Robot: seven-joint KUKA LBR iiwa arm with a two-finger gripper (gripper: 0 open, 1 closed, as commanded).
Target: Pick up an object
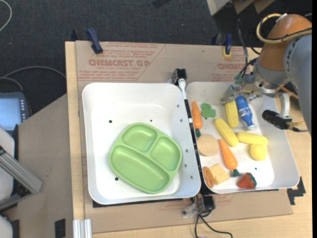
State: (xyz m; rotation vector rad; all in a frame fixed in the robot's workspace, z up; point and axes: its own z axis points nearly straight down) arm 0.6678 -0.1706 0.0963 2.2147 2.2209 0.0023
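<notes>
Dark grey carpet floor (99, 9) surrounds the paper-covered bench (129, 58), cables trailing.

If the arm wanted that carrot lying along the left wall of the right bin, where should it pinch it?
Probably from straight above, across the middle of the carrot, with the fingers closing on its long sides. It lies flat and slender, close beside the bin's left wall, so the wall-side finger has little room.

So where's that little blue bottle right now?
The blue bottle lies near the back of the right bin, just under the hand, with a corn cob beside it on the left.
</notes>
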